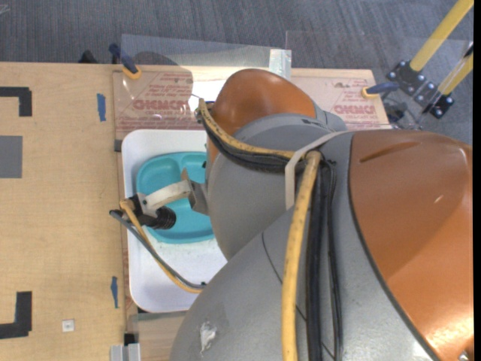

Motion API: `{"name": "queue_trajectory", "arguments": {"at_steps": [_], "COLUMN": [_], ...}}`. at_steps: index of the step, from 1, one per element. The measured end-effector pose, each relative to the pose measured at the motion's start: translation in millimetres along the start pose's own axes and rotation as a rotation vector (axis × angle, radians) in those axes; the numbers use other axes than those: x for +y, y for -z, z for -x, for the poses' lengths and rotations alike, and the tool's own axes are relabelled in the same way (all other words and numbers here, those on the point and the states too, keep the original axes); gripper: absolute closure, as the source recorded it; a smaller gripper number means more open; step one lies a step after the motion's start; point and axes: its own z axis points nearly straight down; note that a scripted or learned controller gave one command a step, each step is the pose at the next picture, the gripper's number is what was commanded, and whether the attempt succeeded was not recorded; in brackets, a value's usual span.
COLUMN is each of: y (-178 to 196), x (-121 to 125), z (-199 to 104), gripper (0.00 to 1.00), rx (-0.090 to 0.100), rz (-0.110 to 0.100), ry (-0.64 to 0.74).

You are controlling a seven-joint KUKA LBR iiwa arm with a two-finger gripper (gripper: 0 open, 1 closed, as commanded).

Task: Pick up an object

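A teal divided plate point(160, 177) lies in the left white bin point(139, 145), in its upper half. The arm's grey and orange body covers most of the view and reaches down over the plate's right side. The gripper itself is hidden under the wrist, so I cannot tell how it stands relative to the plate.
The bin's lower part point(154, 284) shows bare white floor. A wooden bench top point(52, 201) lies to the left of the bin. A clear plastic sheet with red lettering point(161, 96) sits behind the bin. The right bin is hidden by the arm.
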Motion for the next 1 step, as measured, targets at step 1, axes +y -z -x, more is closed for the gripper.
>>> {"name": "queue_trajectory", "arguments": {"at_steps": [1], "y": [159.4], "x": [4.0], "z": [-7.1], "gripper": [1.0], "rx": [0.013], "rz": [-0.006], "ry": [-0.015]}}
